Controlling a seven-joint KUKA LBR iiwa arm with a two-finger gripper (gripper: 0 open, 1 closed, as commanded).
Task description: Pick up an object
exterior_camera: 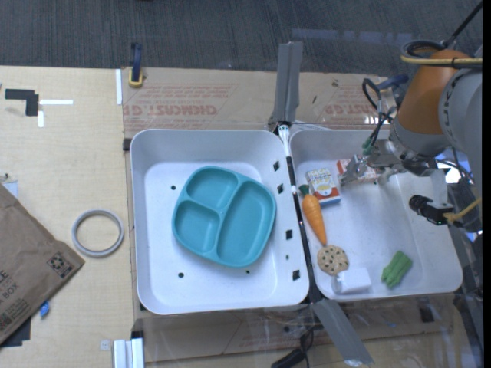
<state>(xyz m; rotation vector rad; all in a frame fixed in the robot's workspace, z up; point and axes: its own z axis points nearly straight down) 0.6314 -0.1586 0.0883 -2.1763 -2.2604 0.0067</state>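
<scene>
From my feed the bench [61, 159] is a pale wood-look surface, with dark grey carpet along the top of the view and a sheet of brown cardboard [207, 98] behind the bins carrying faint red print I can't make out from this side. A brown carton [27, 263] juts in at lower left with the letters "BOX" and a square code on it, and a roll of tape [97, 231] lies flat just beside it. The left bin [153, 282] holds a teal divided plate [224, 216]. In the right bin [437, 282] I see a small printed food box [323, 185] whose label I can't read, a toy carrot [313, 215] just below it, a cookie [332, 260], a white block [352, 282] and a green piece [397, 268]. The gripper [360, 169] sits low at the bin's upper part, just beside the food box; how wide it stands I cannot tell.
</scene>
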